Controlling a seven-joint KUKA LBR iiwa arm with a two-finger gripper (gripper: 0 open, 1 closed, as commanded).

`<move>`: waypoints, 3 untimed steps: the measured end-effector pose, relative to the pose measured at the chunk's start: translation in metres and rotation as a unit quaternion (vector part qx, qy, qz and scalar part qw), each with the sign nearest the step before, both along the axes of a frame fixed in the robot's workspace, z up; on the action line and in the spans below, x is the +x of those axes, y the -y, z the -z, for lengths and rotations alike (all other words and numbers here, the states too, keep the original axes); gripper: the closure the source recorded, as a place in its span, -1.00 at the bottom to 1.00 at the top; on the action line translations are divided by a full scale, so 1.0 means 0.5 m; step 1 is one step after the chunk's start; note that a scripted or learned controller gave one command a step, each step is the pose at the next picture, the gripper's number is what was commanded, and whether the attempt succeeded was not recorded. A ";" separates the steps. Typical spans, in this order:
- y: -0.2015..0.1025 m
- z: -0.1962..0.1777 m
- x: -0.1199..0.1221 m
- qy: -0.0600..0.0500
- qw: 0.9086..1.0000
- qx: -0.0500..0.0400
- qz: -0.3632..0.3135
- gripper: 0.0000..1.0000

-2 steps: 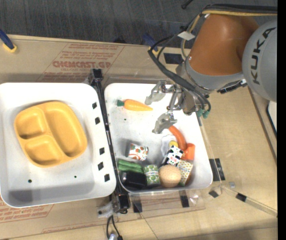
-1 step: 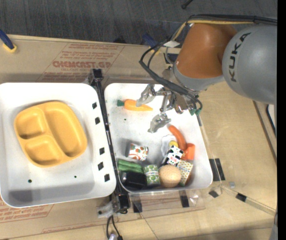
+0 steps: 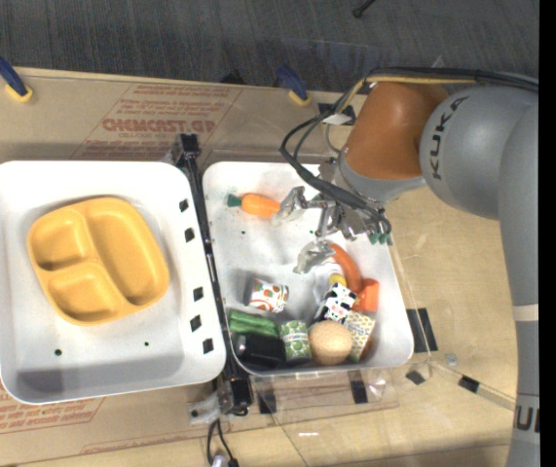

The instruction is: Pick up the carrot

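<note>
Carrot (image 3: 258, 203): lying in right bin (image 3: 258, 178), far left part, apart from other toys.
Gripper (image 3: 302, 230): just right of carrot, above bin floor.
Fingers: spread wide, holding nothing.

Quick count: 2 shallow white plastic bins, left one (image 3: 10, 261) and right one (image 3: 221, 251). 1 yellow plastic divided tray (image 3: 97, 259) w/ 3 compartments in the left bin. Right bin: 1 small orange carrot w/ green top (image 3: 257, 203) at far side, 1 long orange-red toy piece (image 3: 348, 267), 1 round tan ball (image 3: 329, 341), 1 black-and-white cow-print block (image 3: 337, 303), approx. 3 more small patterned toys in the near pile; exact no. can't tell.
</note>
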State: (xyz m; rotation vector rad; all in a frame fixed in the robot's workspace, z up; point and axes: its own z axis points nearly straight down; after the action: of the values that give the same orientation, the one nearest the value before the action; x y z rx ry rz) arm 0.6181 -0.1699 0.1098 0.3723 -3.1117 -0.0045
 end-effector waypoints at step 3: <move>-0.065 0.039 0.046 -0.010 0.921 -0.006 0.389 -1.00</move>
State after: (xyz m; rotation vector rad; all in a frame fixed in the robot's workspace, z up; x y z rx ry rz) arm 0.6412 -0.1373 0.0904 -0.8639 -2.9925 0.0076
